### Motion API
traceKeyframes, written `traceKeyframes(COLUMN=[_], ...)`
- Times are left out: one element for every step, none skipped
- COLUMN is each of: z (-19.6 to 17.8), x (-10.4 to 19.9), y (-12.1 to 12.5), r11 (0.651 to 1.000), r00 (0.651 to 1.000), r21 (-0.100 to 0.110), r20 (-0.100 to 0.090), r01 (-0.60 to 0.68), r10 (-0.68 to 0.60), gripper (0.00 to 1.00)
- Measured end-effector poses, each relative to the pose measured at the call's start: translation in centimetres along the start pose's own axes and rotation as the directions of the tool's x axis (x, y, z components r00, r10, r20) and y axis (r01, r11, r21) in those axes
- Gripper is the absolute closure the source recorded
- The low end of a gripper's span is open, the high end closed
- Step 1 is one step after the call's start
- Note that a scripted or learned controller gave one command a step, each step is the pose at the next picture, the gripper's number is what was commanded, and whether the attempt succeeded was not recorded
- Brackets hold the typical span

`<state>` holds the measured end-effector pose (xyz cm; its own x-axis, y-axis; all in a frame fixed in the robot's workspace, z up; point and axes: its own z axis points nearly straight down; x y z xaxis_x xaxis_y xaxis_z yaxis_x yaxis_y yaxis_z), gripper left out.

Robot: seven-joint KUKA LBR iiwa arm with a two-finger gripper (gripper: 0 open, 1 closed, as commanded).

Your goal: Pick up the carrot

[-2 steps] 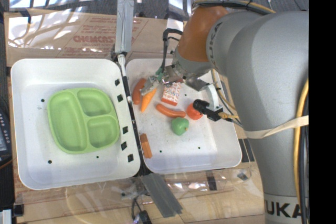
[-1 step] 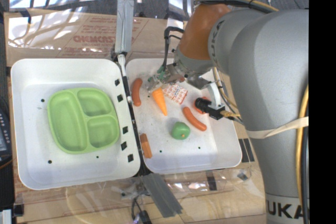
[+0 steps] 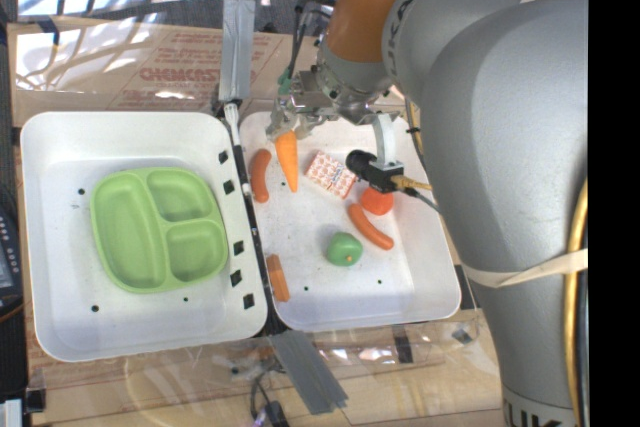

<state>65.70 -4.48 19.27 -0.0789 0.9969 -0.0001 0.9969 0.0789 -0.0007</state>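
The grey arm (image 3: pixel 510 165) looms closest. Under its wrist the carrot (image 3: pixel 288 161) hangs or stands point-down in the right bin (image 3: pixel 430 300), its thick top at the gripper (image 3: pixel 287 123); whether the grip is closed on it, I cannot tell. It looks light, stiff, smooth and tapered, so the thick end seems the best hold. Beside the carrot lies a sausage (image 3: pixel 260 175); beyond, a patterned box (image 3: pixel 329 174), then a green apple (image 3: pixel 344 249).

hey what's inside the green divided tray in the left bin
Nothing: the three compartments of the green tray show bare green plastic. It lies flat in the left bin, so whatever is beneath it is covered.
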Motion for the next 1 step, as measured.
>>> traceKeyframes(z=[0.07], x=[-0.01], y=[-0.03], r11=[1.000], r00=[1.000], r21=[0.001], r20=[0.000], r01=[0.000], r10=[0.000], gripper=[0.00])
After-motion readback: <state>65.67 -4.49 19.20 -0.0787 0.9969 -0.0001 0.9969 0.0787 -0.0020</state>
